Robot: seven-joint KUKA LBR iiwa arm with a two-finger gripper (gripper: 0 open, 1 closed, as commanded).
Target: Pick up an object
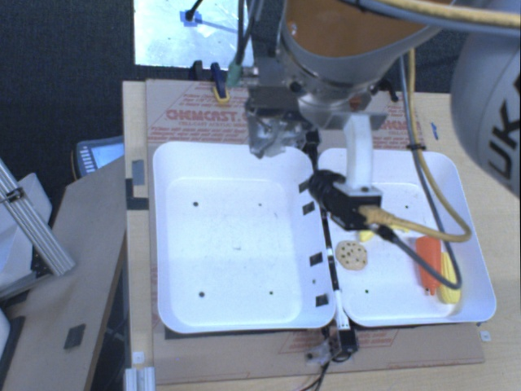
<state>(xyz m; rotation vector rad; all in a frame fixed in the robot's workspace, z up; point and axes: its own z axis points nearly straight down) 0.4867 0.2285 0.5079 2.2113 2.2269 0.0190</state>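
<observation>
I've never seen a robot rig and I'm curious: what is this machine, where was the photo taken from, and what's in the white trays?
It is a single robot arm, grey and orange, that reaches in from the right. Its gripper, the part that grasps, hangs over the far edge of the left bin. The one camera sits above the bench and looks down at a slant. In the right bin lie a cookie, a carrot and a yellow item beside the carrot. I see nothing held in the gripper.
</observation>
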